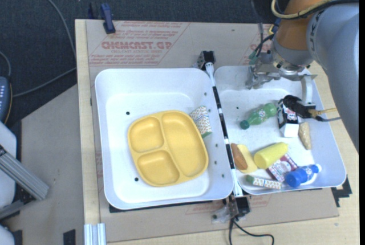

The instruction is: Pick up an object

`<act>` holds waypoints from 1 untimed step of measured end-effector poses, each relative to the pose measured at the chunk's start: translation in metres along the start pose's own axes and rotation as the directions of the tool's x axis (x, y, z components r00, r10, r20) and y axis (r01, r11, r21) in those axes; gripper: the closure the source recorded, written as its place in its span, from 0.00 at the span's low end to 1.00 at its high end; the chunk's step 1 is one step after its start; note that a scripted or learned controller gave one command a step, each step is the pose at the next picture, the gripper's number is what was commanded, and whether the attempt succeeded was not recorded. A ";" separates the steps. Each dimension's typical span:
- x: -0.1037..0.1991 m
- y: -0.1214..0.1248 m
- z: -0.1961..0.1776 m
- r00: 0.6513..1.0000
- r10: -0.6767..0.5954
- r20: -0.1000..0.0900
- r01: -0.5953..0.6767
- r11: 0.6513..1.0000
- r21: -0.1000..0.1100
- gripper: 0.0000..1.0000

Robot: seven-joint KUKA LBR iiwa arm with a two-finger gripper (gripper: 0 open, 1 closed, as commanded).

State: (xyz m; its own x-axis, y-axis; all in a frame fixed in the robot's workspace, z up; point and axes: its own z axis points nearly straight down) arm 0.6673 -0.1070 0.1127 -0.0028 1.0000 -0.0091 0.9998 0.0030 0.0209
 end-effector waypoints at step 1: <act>0.000 0.000 0.000 1.000 0.000 0.000 0.000 1.000 0.001 0.00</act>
State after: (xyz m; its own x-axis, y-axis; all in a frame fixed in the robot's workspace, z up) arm 0.6670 -0.1069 0.1124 -0.0028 1.0000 -0.0092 0.9998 0.0030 0.0200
